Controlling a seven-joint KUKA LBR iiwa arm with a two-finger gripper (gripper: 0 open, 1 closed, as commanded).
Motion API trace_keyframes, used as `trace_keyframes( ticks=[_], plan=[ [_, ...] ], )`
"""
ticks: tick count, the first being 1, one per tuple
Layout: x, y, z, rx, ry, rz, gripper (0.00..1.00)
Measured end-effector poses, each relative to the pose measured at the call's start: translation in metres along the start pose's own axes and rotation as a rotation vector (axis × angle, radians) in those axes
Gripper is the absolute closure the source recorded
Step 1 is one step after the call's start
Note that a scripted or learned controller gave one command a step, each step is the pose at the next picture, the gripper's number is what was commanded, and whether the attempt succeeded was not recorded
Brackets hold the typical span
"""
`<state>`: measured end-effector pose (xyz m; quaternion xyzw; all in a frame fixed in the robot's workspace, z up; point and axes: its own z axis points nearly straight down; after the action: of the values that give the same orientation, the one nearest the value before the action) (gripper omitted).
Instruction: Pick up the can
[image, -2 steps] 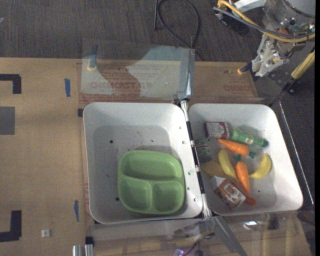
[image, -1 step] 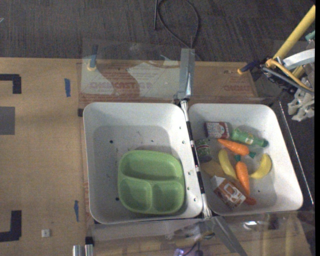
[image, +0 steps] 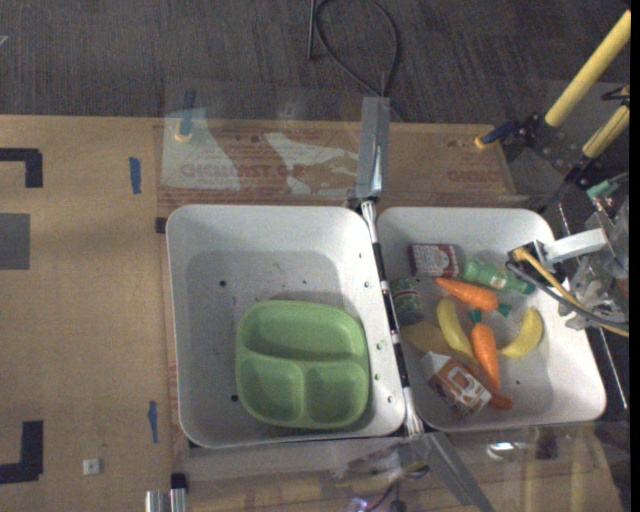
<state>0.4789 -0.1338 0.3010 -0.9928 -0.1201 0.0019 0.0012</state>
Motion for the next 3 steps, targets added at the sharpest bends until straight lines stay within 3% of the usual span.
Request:
trace_keyframes(
  ticks=[1,2,3],
  plan=[
    [0.058,0.026,-0.134,-0.002,0.001,0.019,1.0],
    [0.164,0.031,-0.134,-0.003,0.004,0.038,1.0],
    [0.146,0.057,0.047,0.0,-0.001,0.038,1.0]
  ],
)
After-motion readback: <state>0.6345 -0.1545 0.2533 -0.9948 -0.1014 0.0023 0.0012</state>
